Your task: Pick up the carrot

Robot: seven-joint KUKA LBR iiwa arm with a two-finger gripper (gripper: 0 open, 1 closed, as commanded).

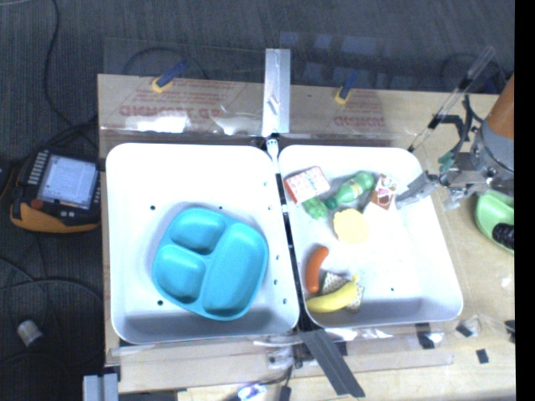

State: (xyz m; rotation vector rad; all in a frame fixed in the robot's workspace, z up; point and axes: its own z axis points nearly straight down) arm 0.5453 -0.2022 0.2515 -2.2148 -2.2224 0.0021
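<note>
Though the carrot [315, 270] looks light, rigid and slick, grip its middle; you cannot tell the gripper's [415, 190] opening.

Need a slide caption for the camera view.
Gripper at right bin's rim; carrot lies untouched beside banana.

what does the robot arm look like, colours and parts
The arm enters from the right: an orange band at the top edge, then a grey, rounded body beneath it. Thin dark cables and slim metal rods run around the wrist. The claw is a small grey metal piece sticking out over the right bin.
</note>
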